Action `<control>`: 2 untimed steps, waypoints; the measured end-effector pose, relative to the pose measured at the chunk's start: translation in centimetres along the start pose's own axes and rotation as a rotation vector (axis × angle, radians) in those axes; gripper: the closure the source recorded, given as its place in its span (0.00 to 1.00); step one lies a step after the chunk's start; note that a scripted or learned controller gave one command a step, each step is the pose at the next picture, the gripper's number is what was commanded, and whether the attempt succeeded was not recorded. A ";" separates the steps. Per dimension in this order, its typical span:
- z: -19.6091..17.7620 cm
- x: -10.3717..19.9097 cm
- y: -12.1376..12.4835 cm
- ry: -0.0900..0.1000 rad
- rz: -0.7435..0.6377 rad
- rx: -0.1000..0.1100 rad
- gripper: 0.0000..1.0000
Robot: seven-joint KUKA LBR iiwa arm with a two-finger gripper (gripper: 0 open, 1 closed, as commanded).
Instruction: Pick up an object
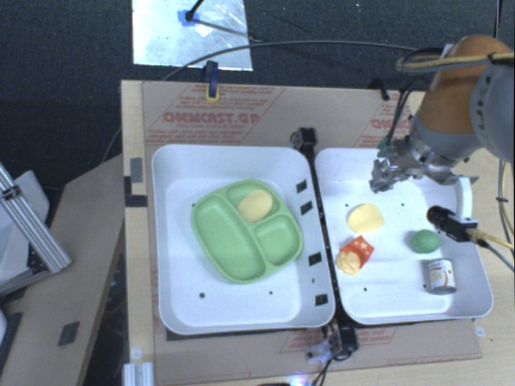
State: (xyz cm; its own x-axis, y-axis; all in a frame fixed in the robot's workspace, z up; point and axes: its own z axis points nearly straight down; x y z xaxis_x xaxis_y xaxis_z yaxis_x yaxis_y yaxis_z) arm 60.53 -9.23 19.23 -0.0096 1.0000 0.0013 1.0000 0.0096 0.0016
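Note:
My gripper (385, 175) hangs over the back of the right bin (354, 163), with no object between its fingers that I can make out. In front of it lies a pale yellow lump (364, 216). Nearer the front sits a red and yellow packet (354, 255). A green round object (424, 240) rests toward the right side, and a small can (438, 276) stands at the front right. The left bin (177, 215) holds a green divided tray (221, 252) with a yellow piece (256, 205) in its back compartment.
A black divider strip (318, 223) runs between the two bins. A blue and yellow clamp (211, 80) sits at the back edge of the board. A metal frame (28, 223) stands at the far left.

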 end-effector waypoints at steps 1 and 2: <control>-1.7 5.7 0.7 0.001 -0.001 -0.003 1.00; -3.1 10.7 1.7 0.001 0.000 -0.003 1.00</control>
State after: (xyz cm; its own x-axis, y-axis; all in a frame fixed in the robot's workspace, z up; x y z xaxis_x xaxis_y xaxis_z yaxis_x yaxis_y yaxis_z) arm 62.14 1.48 22.39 -0.0100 0.9999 0.0023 0.9999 0.0100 0.0048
